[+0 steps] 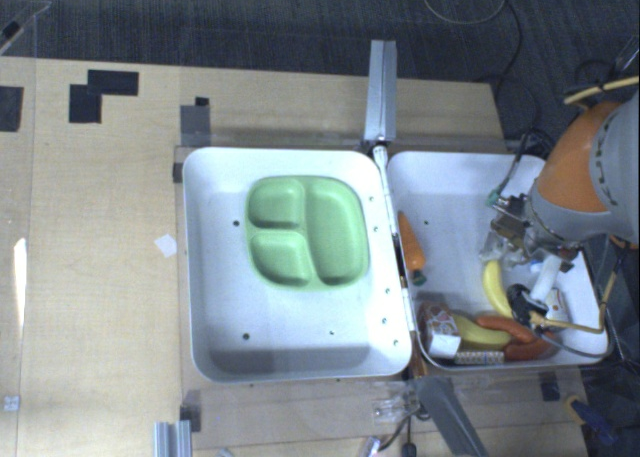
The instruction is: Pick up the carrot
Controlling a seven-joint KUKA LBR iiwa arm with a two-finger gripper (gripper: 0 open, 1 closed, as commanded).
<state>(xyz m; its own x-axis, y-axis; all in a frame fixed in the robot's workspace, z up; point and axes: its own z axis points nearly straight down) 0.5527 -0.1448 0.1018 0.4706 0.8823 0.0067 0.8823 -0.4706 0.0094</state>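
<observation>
The carrot (411, 245) lies along the right bin's (450, 170) left wall, apart from the gripper (515, 235) at that bin's right side above a banana (494, 288), while a green tray (306, 230) sits in the left bin (215, 275).

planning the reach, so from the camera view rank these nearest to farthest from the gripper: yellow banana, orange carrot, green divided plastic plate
1. Yellow banana, in the right bin just left of the gripper.
2. Orange carrot, lying along the right bin's left wall.
3. Green divided plastic plate, in the middle of the left bin.
</observation>
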